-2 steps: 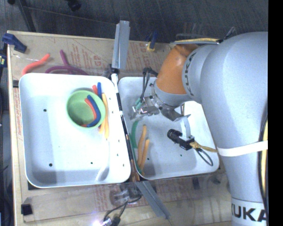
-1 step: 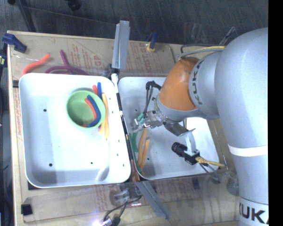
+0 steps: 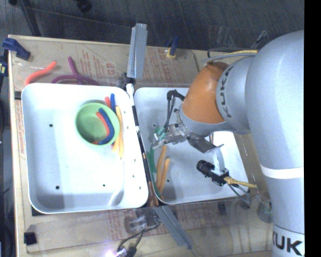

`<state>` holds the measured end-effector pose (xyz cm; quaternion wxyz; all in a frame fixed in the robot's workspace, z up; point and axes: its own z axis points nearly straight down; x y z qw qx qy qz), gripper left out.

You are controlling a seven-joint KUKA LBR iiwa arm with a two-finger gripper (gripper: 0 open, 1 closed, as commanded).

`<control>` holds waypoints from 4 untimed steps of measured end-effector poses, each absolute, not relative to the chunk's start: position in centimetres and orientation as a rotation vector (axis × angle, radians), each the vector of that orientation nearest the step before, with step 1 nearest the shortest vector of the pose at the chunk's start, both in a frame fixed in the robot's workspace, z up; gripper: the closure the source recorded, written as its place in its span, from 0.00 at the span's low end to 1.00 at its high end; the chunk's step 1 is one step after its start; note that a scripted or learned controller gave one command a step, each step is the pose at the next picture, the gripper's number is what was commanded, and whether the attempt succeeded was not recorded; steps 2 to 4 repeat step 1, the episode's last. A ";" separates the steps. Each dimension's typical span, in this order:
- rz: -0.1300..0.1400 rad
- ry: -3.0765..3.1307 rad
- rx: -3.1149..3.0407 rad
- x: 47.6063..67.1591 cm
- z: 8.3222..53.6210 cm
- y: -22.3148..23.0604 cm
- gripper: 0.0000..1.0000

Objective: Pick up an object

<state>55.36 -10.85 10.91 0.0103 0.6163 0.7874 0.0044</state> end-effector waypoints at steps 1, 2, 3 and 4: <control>-0.002 2.241 2.205 59.4 15.4 -9.8 1.00; -0.002 2.241 2.205 59.4 15.4 -9.8 1.00; -0.002 2.241 2.205 59.4 15.4 -9.8 1.00; -0.002 2.241 2.205 59.4 15.4 -9.8 1.00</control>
